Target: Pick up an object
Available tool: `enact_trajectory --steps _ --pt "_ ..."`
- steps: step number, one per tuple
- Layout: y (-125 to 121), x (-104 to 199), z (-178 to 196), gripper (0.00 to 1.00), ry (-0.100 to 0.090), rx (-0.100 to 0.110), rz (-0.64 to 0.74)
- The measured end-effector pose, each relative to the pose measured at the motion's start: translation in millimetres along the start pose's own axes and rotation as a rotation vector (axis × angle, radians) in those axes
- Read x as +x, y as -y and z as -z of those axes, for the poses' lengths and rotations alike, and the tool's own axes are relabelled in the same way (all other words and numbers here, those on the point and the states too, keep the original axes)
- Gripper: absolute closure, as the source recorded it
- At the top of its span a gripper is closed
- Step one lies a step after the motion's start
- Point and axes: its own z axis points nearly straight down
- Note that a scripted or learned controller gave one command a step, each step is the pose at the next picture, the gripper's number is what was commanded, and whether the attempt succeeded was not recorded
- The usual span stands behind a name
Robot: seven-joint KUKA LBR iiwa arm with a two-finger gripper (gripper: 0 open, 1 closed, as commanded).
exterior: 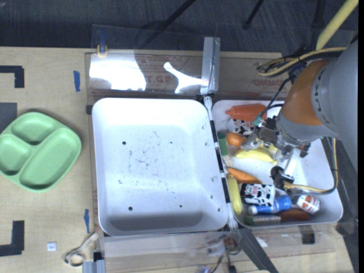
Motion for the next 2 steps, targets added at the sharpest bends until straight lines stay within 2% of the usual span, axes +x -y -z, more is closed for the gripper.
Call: enact_trajectory --steps 1,2 --pt "-4 0 11 1.00 0.002 -0.008 0.003" --pt "3 3 22 1.00 0.010 0.027 -0.003"
